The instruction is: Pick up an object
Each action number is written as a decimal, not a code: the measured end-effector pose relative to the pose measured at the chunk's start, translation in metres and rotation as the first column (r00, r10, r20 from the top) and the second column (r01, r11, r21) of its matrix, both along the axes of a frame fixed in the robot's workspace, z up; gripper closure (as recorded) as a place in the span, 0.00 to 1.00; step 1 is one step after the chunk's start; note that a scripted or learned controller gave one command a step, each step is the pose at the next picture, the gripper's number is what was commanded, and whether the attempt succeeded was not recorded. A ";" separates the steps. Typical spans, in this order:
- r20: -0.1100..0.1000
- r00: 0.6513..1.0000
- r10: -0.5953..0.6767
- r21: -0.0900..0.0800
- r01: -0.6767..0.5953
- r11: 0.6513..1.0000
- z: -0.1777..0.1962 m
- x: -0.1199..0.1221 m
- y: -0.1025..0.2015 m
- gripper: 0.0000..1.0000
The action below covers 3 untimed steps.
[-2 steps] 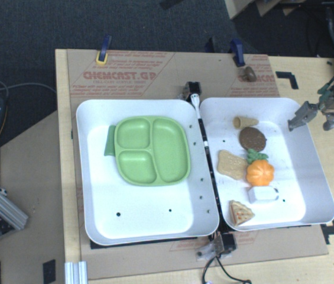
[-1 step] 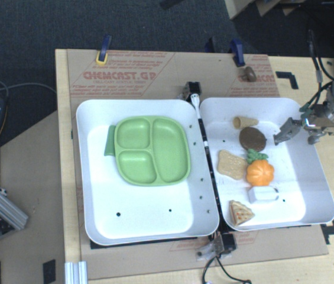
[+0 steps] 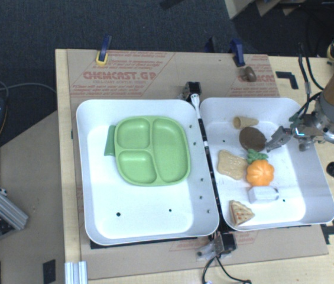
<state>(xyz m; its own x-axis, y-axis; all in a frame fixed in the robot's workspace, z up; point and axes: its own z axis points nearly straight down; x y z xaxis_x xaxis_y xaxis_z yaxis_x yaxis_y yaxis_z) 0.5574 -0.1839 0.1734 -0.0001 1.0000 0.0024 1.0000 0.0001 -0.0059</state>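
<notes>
We see a bench (image 3: 66, 158) topped with a tan board printed in red lettering, and on it two shallow white bins side by side — the left bin (image 3: 96, 218) and the right bin (image 3: 314, 200), their inner rims touching. Two clamps sit at the far edge — a yellow-tipped one (image 3: 103, 51) left and a blue one (image 3: 236, 51) right.

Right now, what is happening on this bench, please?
A grey robot arm reaches in from the right, its end effector low over the right bin, beside a brown round piece. It holds nothing. An orange toy and other toy food lie in that bin; a green divided plate sits in the left bin.
</notes>
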 end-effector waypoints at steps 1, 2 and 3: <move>-0.002 1.000 0.000 0.001 0.000 1.000 -0.058 -0.002 0.010 0.00; 0.007 1.000 0.000 0.001 0.000 1.000 -0.086 0.000 0.011 0.00; 0.020 1.000 0.001 0.000 -0.001 1.000 -0.071 0.004 0.011 1.00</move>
